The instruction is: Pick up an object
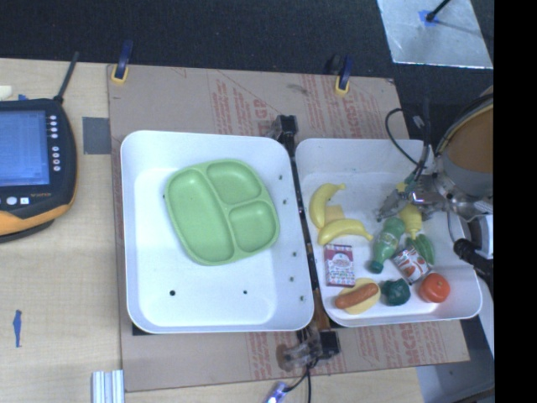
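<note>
The right bin (369,159) holds several toy foods: two yellow bananas (325,201) at its left, a red carton (339,264), a hot dog (357,296), a green bottle (384,248), a small can (411,264), a dark green vegetable (394,292) and an orange tomato (434,287). My gripper (398,202) reaches in from the right and hangs over the right middle of this bin, just above the green bottle and a small yellow piece (411,219). Its fingers look open, with nothing between them.
The left bin (143,300) carries a light green divided plate (222,211). A teach pendant with a blue screen (29,162) lies on the bench at far left. Clamps sit at the board's back edge. A black cable (398,124) loops near the arm.
</note>
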